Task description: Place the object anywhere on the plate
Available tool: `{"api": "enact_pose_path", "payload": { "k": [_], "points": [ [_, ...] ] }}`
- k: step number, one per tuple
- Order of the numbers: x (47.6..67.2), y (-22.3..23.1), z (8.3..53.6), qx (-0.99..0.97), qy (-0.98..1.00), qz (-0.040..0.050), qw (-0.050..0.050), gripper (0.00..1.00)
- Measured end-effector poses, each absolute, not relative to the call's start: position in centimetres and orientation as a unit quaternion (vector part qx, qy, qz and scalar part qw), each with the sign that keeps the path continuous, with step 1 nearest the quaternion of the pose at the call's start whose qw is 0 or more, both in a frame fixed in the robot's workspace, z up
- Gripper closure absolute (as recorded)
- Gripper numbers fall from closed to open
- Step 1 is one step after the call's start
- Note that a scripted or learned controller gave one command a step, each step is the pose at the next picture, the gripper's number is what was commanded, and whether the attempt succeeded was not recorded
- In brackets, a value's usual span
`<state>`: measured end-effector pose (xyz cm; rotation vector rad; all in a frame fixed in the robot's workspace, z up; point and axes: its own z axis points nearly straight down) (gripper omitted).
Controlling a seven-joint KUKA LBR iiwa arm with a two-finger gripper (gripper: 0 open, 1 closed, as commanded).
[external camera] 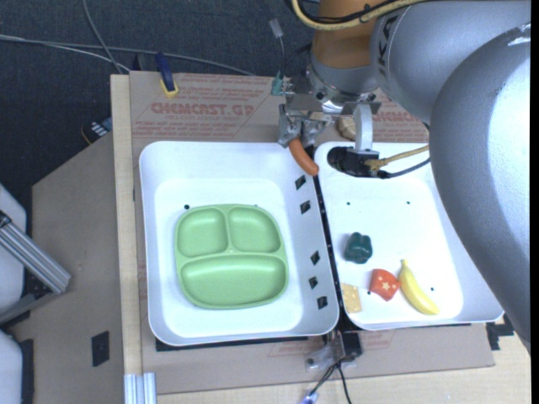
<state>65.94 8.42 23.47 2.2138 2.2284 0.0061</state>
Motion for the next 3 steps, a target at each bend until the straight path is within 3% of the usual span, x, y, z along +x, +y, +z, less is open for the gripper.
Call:
{"api": "enact_pose_path", "payload": {
  "k": [2,3],
  "points": [
    [66.6,16.5,21.5,0.706,0.708,0.0008,0.0,1.0],
    [66.6,16.3,21.6,0.707,0.708,0.0005,0.0,0.0]
  ]
}}
